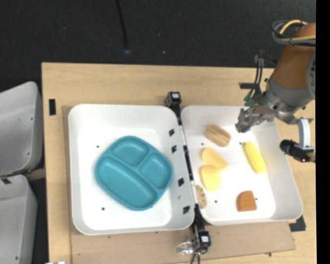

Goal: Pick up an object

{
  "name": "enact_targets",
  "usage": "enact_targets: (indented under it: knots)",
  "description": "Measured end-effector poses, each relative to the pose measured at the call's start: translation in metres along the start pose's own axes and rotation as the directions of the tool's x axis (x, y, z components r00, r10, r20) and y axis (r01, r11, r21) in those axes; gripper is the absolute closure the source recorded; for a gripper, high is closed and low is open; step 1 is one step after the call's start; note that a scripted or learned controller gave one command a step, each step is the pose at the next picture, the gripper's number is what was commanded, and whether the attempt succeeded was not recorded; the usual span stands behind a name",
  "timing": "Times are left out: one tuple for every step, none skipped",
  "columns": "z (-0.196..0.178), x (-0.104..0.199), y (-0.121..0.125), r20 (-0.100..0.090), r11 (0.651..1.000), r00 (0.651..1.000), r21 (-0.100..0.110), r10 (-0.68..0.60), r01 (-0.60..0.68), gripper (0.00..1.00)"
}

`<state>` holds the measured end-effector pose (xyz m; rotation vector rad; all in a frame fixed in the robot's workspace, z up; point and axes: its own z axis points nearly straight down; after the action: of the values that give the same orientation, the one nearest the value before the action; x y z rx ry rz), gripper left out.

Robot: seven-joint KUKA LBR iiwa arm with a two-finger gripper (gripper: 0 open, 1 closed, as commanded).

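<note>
Over the right-hand shallow white bin (286,202), near its far edge, the dark two-finger gripper (243,125) hangs from the grey arm that reaches in from the right. Nothing lies between its tips; how wide they stand cannot be told from this slanting view.

The candidates for picking are all in that right bin, loosely spread so that each can be approached on its own. A tan, roll-shaped bread piece (218,135) lies nearest, just below and left of the gripper. A yellow corn-cob-like toy (254,157) lies lengthwise to the right of it. Two pale yellow rounded pieces (212,168) touch one another near the bin's middle, which would probably make a clean grasp on either harder. A small orange-brown block (246,201) sits alone near the front.

The left white bin (82,202) carries a teal plastic divided plate (134,171), lying flat, likely the drop place. Both bins rest on the light wooden desk (126,81). The bread roll seems the likeliest target.
</note>
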<state>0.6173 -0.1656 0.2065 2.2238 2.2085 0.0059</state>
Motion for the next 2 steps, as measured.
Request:
enact_targets:
  knots:
    - [-0.008,-0.001,0.001,-0.002,1.000,1.000,0.006,-0.001,0.001,1.00]
    - [-0.007,0.056,-0.004,-0.002,1.000,1.000,0.007,-0.012,0.012,1.00]
